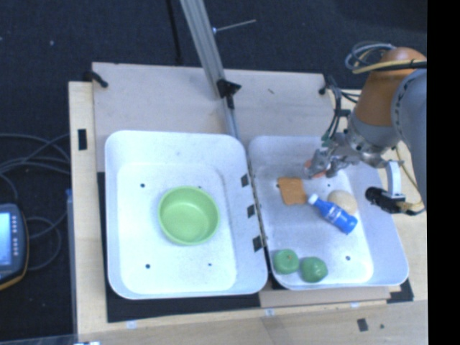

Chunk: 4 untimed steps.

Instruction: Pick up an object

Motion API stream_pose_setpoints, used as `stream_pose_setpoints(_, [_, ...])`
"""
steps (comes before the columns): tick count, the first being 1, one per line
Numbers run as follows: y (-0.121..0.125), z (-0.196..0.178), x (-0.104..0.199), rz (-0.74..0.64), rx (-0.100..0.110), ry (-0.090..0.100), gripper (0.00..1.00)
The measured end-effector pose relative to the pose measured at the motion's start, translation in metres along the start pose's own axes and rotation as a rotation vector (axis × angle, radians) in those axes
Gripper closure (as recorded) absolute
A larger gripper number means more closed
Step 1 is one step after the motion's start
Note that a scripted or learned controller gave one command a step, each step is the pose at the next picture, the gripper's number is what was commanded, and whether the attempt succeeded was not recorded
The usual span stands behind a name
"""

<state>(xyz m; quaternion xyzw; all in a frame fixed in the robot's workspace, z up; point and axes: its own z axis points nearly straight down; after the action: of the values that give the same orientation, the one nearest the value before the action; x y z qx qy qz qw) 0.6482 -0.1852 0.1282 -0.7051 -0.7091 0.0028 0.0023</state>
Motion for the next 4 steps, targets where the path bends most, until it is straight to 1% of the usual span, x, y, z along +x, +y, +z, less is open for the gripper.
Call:
stream_pose_setpoints(1, [-0.004, -0.045, -0.007, 0.003, -0.007, -0.001, 1.00])
stream_pose_setpoints(2, [-0.005, -0.105, -0.005, 0.003, -0.008, -0.001, 1.00])
stream_pose_setpoints(3, [-0.005, -0.139, -0.004, 0.003, -0.006, 0.000, 1.00])
stream_pose_setpoints(4, [-0.005, -0.123, 0.052, 0.000, -0.003, 0.001, 1.00])
